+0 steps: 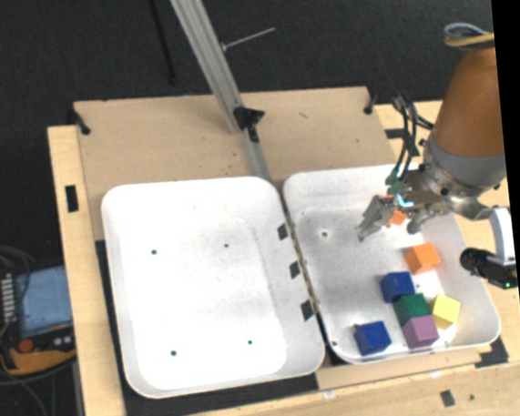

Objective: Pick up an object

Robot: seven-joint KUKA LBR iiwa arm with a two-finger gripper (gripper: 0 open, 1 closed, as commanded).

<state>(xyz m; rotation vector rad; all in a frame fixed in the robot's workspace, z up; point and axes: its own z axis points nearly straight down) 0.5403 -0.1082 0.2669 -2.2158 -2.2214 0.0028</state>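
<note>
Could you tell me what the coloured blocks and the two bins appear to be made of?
The coloured blocks look like painted wood or foam: flat matte faces, solid colours, no glare. The left bin and the right bin look like white moulded plastic with rounded corners and a faintly speckled, dull finish. The view cannot settle either.

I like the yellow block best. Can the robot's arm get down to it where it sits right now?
Probably yes. The yellow block sits uncovered near the right bin's front corner, nothing on top. The gripper hovers in the same bin, further back. The green block and purple block crowd one side, so it may be a squeeze.
</note>
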